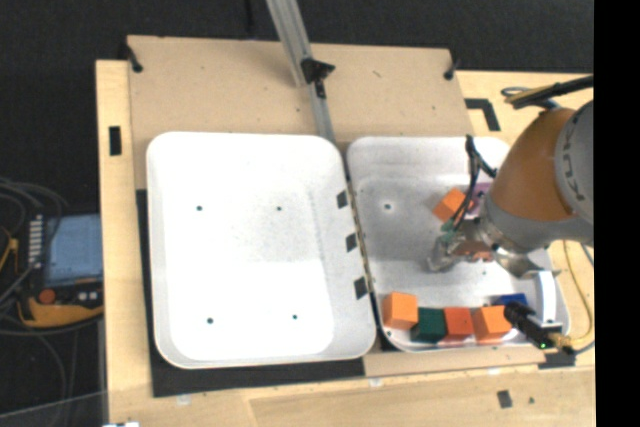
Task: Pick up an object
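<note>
Orange block [450, 206], small, tilted.

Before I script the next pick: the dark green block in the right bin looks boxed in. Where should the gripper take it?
Grip the dark green block from above, across its near and far faces. Orange blocks flank it left and right, leaving no finger room there. The bin's near wall looks close, so that side may be tight.

The robot arm [560, 180] is a thick, rounded limb with a smooth casing. A broad orange band wraps its bulging wrist section, with grey shell on the side beyond it and below. Thin dark cables [476, 162] loop along the wrist. At the tip sits a small metallic grey claw [443, 253], blurred in its details.
</note>
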`<state>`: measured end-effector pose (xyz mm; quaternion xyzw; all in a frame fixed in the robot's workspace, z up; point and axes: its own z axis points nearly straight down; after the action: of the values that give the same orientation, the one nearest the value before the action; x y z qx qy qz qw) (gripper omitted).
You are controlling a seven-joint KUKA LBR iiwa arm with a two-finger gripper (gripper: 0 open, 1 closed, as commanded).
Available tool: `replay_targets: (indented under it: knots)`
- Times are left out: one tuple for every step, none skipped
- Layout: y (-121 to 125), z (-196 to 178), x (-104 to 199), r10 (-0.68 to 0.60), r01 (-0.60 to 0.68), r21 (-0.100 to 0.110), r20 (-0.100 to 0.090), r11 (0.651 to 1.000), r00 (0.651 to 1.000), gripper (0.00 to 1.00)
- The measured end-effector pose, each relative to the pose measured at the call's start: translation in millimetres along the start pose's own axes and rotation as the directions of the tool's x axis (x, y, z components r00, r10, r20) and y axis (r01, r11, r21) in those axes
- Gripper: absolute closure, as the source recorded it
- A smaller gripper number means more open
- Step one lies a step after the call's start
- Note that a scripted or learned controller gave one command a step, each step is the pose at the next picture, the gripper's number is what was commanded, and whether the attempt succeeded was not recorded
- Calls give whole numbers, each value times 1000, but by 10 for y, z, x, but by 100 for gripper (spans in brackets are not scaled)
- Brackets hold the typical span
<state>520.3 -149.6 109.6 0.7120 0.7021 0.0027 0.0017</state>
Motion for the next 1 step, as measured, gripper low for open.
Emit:
replay_targets:
  knots:
    - [-43, -467, 34, -13, 13, 0, 3, 1000, 1000, 100]
